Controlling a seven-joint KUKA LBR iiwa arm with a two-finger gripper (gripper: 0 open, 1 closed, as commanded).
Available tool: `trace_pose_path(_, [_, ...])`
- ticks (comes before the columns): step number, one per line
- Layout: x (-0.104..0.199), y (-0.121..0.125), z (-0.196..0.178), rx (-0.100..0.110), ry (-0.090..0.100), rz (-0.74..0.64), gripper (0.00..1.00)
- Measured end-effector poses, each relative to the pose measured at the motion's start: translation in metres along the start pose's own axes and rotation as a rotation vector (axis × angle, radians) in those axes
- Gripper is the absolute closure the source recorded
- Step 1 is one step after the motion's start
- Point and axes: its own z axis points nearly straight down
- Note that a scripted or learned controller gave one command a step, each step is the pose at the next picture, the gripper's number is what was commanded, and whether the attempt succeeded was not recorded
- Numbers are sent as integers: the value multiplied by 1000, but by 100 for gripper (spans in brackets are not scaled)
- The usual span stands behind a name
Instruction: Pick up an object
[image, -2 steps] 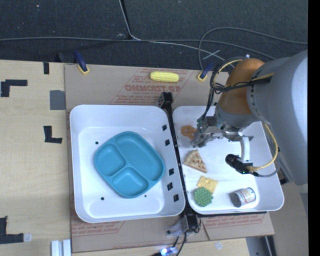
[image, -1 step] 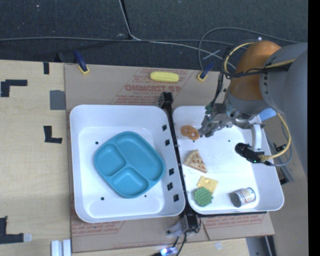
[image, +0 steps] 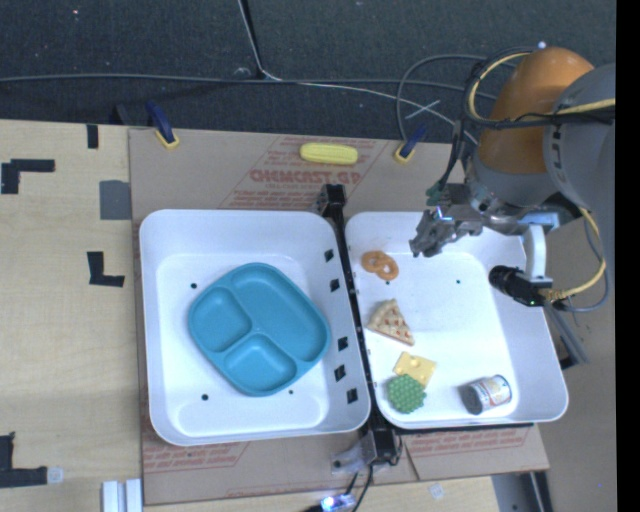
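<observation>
1. One grey arm with an orange band (image: 535, 95) is seen reaching in from the right, and its dark two-finger gripper (image: 428, 243) hangs over the far left part of the right shallow white bin (image: 530, 345); whether it is spread or pressed together cannot be told, and nothing is seen pinched in it.
2. Five small things are counted in the right bin: one brown pretzel-shaped ring (image: 379, 264), one tan triangular wedge like a pizza slice (image: 390, 322), one yellow cheese-like block (image: 415, 368), one green round studded piece (image: 405, 394) and one small silver metal can (image: 486, 393).
3. The pretzel ring is found nearest the gripper, just beside it to the left and slightly nearer the camera, apart from it. The wedge lies further toward the near edge, and the yellow block and green piece, touching each other, lie beyond that.
4. The can lies on its side near the bin's near right corner, well apart from the gripper, its long axis running roughly left to right.
5. The wedge's narrow tip is pointed toward the far edge.
6. Two bins are counted. One blue plastic divided tray (image: 258, 327) is held in the left bin (image: 165, 300).
7. One yellow oblong object (image: 328, 153) is seen on the cardboard beyond the bins.
</observation>
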Motion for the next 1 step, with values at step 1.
trace_pose_path(1, [0, 0, 15, 4, -1, 0, 100])
